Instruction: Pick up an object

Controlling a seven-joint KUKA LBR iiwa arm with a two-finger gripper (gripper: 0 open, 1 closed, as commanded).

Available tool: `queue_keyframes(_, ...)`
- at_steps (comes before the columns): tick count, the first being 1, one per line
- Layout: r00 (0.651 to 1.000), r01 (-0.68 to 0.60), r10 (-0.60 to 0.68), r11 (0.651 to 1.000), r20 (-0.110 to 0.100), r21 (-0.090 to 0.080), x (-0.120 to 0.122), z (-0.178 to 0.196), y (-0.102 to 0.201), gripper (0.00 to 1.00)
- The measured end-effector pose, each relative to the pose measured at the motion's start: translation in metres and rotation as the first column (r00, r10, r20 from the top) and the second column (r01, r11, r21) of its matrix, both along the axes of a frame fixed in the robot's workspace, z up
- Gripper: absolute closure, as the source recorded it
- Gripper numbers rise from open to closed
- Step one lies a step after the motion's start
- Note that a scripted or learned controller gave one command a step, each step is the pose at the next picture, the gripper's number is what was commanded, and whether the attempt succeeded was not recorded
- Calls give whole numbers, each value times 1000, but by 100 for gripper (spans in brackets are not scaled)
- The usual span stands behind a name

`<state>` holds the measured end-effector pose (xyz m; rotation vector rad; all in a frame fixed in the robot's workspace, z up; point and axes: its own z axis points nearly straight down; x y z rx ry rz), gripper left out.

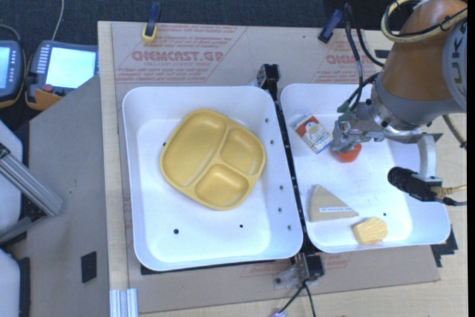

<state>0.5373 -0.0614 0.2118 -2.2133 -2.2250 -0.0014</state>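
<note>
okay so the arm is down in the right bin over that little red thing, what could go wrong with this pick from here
1. The hand sits right over the small red object, hiding most of it, so a grasp may be off-centre and slip.
2. The red-and-white carton lies close beside the red object; the hand could nudge it or catch it instead.
3. Both lie near the right bin's inner wall, which leaves little room on that side.
</note>
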Motion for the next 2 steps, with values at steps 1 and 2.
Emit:
queue_keyframes(1,1000,-2,2,1000,-1,0,-2,-5,59,100)
queue_keyframes(2,1000,0,0,1000,-1,0,-7,-5,106,100)
